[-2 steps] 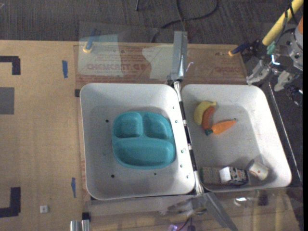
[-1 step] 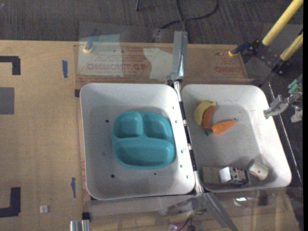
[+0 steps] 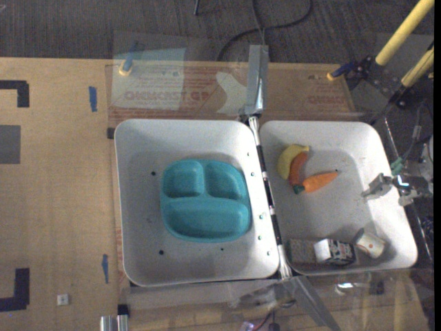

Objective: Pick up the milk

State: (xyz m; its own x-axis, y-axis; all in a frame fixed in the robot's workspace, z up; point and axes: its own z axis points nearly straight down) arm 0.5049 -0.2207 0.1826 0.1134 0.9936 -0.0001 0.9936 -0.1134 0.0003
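White against the right bin's near wall, the milk lies on its side beside a cup. Our gripper hovers at the right rim, holding nothing; we should descend squarely, straddling the milk's narrow sides, clear of the cup.

Two white bins side by side on a bench, seen from above.

The left bin holds a teal divided tray. The right bin holds a banana touching a carrot; a milk carton lies near its front edge. The gripper hangs at its right rim.
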